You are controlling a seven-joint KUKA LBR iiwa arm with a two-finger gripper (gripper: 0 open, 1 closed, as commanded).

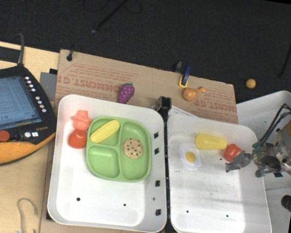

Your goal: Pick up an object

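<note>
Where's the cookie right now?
The cookie lies in the green tray's upper right compartment, left bin, beside the corn.

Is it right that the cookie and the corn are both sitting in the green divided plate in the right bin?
Not quite. The camera view shows the cookie and the corn in the green divided plate, but that plate sits in the left bin, not the right one.

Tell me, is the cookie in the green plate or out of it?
In. The cookie lies inside the upper right compartment of the green plate, beside the corn in the next compartment.
</note>
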